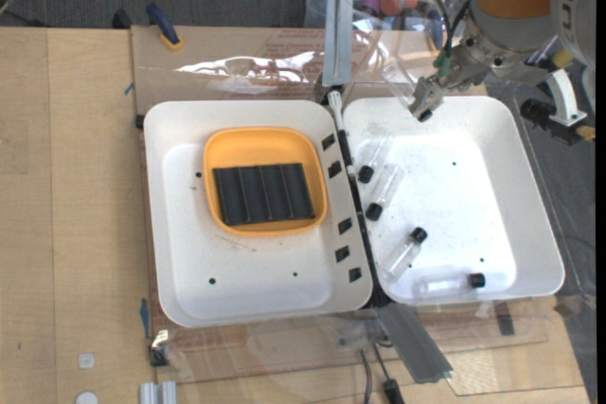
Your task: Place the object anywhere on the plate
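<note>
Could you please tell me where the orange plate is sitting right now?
The square orange plastic plate sits in the left shallow white bin, toward its upper middle, with a ribbed black rectangular block lying on it.

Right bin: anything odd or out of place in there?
Nothing looks spilled or broken. Four clear vials with black caps lie on their sides, scattered at different angles across the right bin. The hand sits above the bin's far edge. The orange plate in the left bin already holds a black ribbed block.
</note>
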You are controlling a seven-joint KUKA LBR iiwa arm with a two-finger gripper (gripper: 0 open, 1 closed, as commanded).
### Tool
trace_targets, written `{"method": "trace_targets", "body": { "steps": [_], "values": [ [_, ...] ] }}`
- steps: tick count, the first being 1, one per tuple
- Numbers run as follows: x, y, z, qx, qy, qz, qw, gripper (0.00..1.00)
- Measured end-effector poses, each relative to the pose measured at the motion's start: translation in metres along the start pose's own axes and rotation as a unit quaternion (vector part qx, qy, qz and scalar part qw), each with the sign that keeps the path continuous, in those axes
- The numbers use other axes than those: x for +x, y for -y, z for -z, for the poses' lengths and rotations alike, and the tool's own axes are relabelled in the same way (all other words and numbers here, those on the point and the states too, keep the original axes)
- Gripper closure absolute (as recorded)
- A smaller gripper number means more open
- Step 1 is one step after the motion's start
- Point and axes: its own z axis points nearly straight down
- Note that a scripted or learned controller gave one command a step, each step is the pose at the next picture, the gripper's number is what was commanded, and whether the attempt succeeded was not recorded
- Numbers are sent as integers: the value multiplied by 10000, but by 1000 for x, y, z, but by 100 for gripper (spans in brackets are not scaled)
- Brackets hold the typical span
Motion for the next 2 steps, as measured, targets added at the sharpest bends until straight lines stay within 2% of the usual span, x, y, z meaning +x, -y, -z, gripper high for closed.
{"method": "trace_targets", "body": {
  "steps": [1, 2],
  "values": [
    [5, -2, -1, -2, 0, 1089, 9941, 100],
    [-4, 1, 11, -25, 20, 2418, 9703, 100]
  ]
}}
